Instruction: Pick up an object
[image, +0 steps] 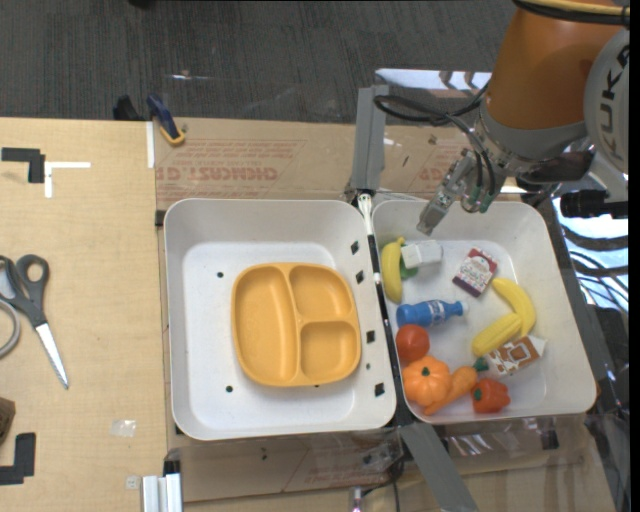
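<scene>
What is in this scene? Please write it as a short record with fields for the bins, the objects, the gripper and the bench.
left bin: one yellow divided plate
right bin: two bananas, blue bottle, tomato, small pumpkin, red pepper, red-and-white packet, small carton
gripper: above the far left part of the right bin, holding nothing
arm: enters from the upper right
bench: scissors at the left edge
</scene>
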